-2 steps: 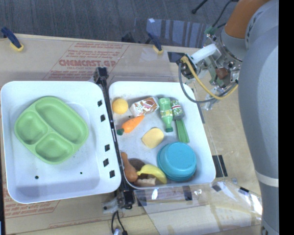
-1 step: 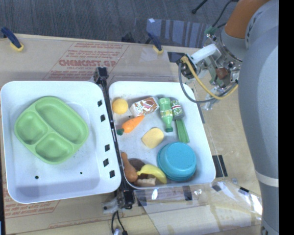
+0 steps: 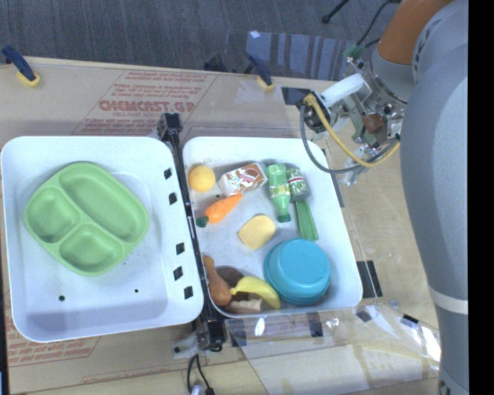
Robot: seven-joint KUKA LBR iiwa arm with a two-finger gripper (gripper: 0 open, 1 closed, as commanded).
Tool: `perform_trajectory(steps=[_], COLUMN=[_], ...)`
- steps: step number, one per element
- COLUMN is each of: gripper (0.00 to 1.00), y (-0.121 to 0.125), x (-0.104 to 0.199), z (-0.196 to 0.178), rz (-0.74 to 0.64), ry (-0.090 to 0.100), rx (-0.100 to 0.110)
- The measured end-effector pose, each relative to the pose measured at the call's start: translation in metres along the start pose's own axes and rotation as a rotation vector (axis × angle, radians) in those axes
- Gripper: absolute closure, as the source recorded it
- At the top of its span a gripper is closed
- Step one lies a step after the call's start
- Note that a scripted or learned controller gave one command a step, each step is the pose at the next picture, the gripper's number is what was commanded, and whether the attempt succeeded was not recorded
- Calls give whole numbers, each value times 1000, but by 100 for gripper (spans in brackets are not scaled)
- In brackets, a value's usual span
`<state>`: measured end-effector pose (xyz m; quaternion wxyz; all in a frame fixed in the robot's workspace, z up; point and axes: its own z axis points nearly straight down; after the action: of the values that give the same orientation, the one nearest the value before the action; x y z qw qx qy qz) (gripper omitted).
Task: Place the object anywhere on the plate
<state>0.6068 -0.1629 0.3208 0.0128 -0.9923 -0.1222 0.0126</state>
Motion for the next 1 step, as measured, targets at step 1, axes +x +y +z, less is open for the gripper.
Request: perform_trajectory(steps=[1], gripper=[0], y=[0], x=[0], z=[0], rz=[0], ry=[0], rx=[0])
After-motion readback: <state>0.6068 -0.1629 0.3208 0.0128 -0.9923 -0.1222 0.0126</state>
